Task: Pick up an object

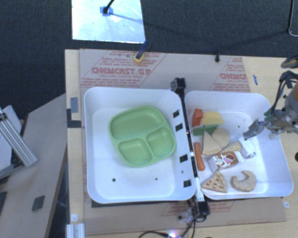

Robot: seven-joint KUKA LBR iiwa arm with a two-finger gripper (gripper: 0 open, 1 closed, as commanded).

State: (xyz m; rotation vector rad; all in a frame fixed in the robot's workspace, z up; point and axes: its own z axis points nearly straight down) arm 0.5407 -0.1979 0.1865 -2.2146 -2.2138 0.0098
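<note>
The right bin point(273, 157) holds several toy foods along its left side: a red piece point(197, 116), a yellow piece point(213, 118), a green wedge point(204, 130), a beige slice point(215, 142), a cone point(232, 147), an orange stick point(199, 161), a small printed packet point(225, 160), a pizza slice point(214, 183) and a croissant point(244, 181). My gripper point(252, 130) hangs over the right bin's middle, just right of the cone and beige slice. I see nothing held in it.
In the left bin point(97, 148) lies a green divided plate point(142, 136). A black divider with clips point(186, 143) runs between the two bins. The arm's wrist point(293, 118) enters over the right bin's right rim.
</note>
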